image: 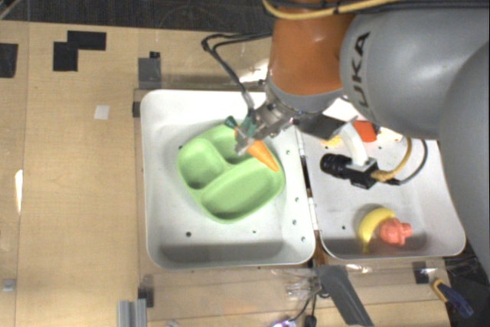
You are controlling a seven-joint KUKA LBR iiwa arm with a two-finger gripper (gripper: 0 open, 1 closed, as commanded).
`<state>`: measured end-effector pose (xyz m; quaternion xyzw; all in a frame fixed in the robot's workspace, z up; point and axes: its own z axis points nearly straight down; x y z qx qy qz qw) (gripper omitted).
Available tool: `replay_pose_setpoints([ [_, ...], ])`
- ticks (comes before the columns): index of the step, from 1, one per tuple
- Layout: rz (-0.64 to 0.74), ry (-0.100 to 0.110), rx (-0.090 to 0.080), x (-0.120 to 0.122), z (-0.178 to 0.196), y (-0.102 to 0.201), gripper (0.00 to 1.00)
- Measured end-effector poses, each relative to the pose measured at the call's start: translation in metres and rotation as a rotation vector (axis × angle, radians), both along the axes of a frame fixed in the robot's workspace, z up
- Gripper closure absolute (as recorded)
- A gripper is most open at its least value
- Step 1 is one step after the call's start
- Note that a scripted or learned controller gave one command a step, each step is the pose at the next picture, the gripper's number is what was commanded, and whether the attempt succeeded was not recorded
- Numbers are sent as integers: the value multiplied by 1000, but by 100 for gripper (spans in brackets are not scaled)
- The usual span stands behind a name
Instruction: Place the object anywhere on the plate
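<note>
A green divided plate (226, 180) lies tilted in the left white bin (164, 233). My gripper (250, 135) hangs over the plate's upper right rim. It is shut on an orange toy carrot (265, 156), whose pointed end sticks out down and to the right over the plate's edge. The carrot's green top (231, 123) pokes out on the other side of the fingers.
The right bin (429, 241) holds a yellow banana-like toy (372, 224) touching a pink toy (395, 232) near its front. An orange and white object (361, 132) lies at its back, partly under the arm. The big grey arm covers the right bin's far side.
</note>
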<state>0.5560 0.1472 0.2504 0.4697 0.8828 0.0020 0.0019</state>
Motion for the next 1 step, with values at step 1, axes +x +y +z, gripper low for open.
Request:
replay_pose_setpoints([
  [1,-1,0,0,0,0,0,0],
])
